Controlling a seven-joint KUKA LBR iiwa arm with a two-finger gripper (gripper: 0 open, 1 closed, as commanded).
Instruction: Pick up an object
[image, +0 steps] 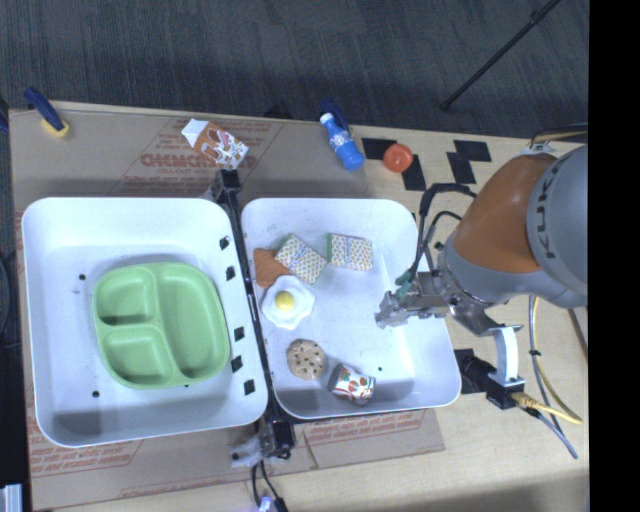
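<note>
The left bin (40, 300) holds a green divided tray (160, 325), lying flat near its middle. The right bin (400, 225) carries the pickable things, all crowded toward its left half: an orange wedge (266, 265) against the left wall, two patterned green-and-white packets (302, 258) and (351, 251) toward the far side, a toy fried egg (287, 303) in the middle, a cookie (305, 359) nearer, and a small printed carton (351, 385) near the front wall. The gripper (392, 311) hangs over bare floor in the bin's right part, well apart from every item, with nothing between its fingers; whether they are spread or closed cannot be told. The risk, as I judge it, is closing on empty floor here, or jostling neighbours in the tight far cluster.
</note>
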